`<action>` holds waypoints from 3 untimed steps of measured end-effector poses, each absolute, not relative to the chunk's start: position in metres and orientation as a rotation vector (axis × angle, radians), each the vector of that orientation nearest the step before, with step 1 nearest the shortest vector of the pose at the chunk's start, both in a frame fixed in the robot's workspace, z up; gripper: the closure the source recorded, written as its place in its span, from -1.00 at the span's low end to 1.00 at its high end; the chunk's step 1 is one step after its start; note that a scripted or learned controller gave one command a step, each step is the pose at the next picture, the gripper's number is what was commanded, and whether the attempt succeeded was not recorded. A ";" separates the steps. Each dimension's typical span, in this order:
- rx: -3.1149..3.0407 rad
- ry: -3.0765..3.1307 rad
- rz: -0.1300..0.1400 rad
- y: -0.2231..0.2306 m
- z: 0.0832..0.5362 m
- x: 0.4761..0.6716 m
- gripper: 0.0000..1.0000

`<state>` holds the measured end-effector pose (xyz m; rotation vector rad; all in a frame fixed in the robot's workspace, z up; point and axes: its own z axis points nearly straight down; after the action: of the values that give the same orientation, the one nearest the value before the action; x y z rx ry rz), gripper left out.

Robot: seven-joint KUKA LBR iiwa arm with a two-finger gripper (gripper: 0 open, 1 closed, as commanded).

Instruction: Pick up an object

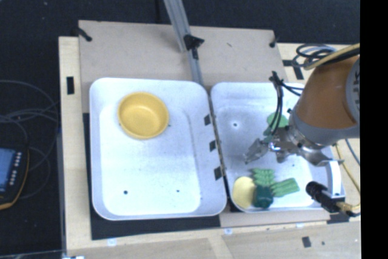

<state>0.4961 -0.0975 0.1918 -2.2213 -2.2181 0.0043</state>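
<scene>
My gripper (265,156) hangs over the middle of the right bin (242,107), on the grey arm with the orange band that comes in from the right. Its two fingers stand apart, open, with nothing between them. Just below it, at the bin's front, lie a green ridged piece (264,176), a green bar (286,187), a dark teal object (262,196) and a pale yellow round object (243,190). Another small green object (277,123) shows behind the gripper, partly hidden by the arm and its cables.
A yellow bowl (143,115) sits at the back left of the left bin (151,191). A grey metal rail (173,0) slants down to the divide between the bins. Cables lie at the bench's back right (312,54).
</scene>
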 end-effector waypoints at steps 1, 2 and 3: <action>-2.221 -2.219 0.004 -0.097 0.150 0.494 -1.00; -2.223 -2.221 -0.003 -0.097 0.162 0.495 1.00; -2.224 -2.224 -0.005 -0.096 0.209 0.505 1.00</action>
<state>0.5046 -0.0965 0.2085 -2.2237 -2.2244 -0.0050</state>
